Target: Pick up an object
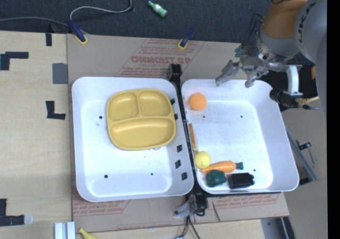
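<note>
Pincer [237,75] hung spread wide and held nothing, above the far rim of the right white plastic bin [276,126]. Small orange ball [197,101] lay near, ungrasped. By this showing, pick not begun.

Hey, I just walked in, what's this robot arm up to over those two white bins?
The arm's gripper hangs open above the far edge of the right bin, with nothing between its jaws. That bin holds an orange ball near the far side, and a cluster at the near edge: a yellow ball, a toy carrot, a dark green piece and a black block. The left bin holds a yellow divided plate. Nothing has been picked up yet.
</note>
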`<state>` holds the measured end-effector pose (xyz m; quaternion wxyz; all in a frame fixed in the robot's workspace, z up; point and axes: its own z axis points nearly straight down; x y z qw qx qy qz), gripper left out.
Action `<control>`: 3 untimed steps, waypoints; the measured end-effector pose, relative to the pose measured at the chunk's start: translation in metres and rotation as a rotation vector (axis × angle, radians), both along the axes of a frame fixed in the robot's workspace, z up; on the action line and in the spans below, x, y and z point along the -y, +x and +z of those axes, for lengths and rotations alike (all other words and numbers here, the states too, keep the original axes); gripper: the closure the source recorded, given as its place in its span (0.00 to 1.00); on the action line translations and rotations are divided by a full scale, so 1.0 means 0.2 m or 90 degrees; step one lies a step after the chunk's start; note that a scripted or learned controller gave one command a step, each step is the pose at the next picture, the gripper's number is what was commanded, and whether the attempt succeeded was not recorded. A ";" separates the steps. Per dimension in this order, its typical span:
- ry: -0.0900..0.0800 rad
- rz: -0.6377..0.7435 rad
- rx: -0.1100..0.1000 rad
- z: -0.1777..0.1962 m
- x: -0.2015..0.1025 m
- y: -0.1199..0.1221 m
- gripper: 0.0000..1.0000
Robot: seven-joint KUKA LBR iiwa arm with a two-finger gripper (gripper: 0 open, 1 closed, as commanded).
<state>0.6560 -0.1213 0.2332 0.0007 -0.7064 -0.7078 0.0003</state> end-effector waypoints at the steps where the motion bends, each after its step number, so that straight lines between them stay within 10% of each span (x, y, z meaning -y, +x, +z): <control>1: 0.000 -0.001 -0.003 -0.67 -0.13 0.05 0.00; 2: 0.000 0.000 -0.001 -0.62 -0.13 0.06 1.00; 3: 0.000 0.000 0.001 -0.24 -0.41 -0.40 1.00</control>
